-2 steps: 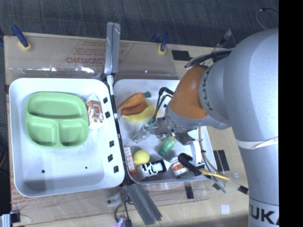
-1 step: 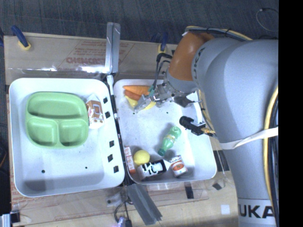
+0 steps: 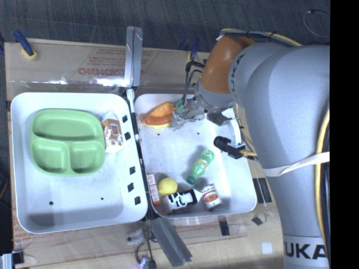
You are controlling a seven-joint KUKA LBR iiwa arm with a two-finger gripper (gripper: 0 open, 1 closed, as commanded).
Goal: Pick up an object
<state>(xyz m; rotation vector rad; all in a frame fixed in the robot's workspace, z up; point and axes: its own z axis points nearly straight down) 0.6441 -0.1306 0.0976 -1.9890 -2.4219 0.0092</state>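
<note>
In the right bin [image 3: 235, 198], an orange and yellow object [image 3: 157, 115] lies at the far left corner. My gripper [image 3: 182, 115] is down in this bin, right beside the orange object's right end and touching or nearly touching it. A green bottle [image 3: 200, 165] lies tilted in the middle of the bin. Along the near wall sit a yellow ball [image 3: 167, 185], a black and white bottle [image 3: 182, 199] and a small red and white can [image 3: 211, 196].
The left bin [image 3: 33, 217] holds a green divided tray [image 3: 67, 140] with a small brown and white packet [image 3: 112, 133] against its right side. The grey arm [image 3: 280, 111] covers the right bin's far right side. A metal divider [image 3: 133, 60] stands between the bins.
</note>
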